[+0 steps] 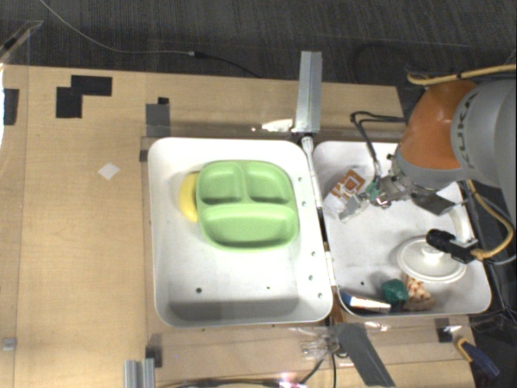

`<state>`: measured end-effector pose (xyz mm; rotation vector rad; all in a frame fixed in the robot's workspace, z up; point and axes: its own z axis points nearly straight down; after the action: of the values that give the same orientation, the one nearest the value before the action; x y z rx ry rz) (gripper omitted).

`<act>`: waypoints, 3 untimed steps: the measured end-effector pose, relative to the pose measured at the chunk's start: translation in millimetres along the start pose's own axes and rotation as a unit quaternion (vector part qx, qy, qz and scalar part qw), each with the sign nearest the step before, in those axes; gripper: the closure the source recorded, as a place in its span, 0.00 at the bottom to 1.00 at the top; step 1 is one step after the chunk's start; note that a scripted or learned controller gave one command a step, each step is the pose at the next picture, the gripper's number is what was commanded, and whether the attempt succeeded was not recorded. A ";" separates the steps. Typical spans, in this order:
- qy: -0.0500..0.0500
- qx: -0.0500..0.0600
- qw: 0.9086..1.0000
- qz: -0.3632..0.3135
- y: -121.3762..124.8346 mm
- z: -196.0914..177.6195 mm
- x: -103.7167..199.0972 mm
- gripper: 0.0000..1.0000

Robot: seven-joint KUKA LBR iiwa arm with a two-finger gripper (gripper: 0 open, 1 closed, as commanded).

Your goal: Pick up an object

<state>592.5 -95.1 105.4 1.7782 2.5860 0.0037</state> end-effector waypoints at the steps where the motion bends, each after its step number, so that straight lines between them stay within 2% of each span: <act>1: 0.002 0.005 0.999 -0.038 45.5 19.1 -55.4 0.00; 2: -0.001 0.015 1.000 0.006 62.4 19.3 -33.9 0.00; 3: -0.004 0.017 1.000 0.004 60.1 9.9 -37.3 1.00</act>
<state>662.1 -108.4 95.8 1.7967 2.5884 -0.0490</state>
